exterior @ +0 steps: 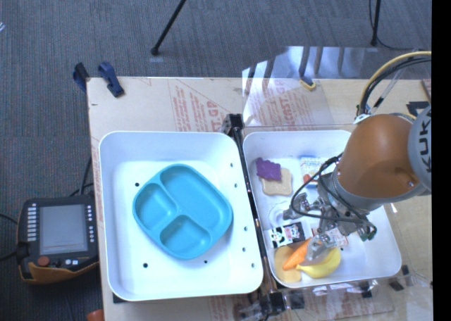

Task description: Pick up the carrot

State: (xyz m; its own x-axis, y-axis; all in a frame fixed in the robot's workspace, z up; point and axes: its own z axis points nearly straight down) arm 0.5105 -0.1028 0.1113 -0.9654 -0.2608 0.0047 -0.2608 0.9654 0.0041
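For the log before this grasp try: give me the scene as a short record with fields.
left bin: holds a blue plate with three compartments
right bin: carrot, banana, toast, purple grapes, small packets
carrot: near the front edge, tilted, touching the banana
arm: over the right bin, reaching in from the right
claw: just above the carrot and banana
carrot held: cannot tell

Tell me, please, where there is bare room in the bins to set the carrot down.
Free: the left bin floor around the blue plate, and the plate's compartments. Crowded: the right bin, where the carrot, banana, toast, grapes and gripper sit close.
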